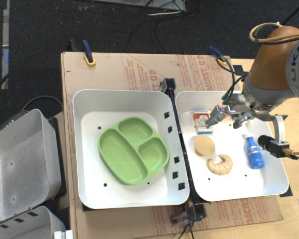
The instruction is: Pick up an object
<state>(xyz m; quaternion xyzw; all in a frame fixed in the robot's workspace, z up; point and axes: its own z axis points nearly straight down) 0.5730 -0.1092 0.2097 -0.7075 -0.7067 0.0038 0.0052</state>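
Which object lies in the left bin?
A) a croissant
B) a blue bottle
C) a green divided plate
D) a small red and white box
C: the green divided plate is alone in the left bin, while the blue bottle, croissant and red and white box all lie in the right bin.

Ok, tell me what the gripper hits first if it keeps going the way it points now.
Probably the small red and white box. The gripper points toward the right bin's left wall, its tip just above that box. Height is hard to judge from this slanted view.
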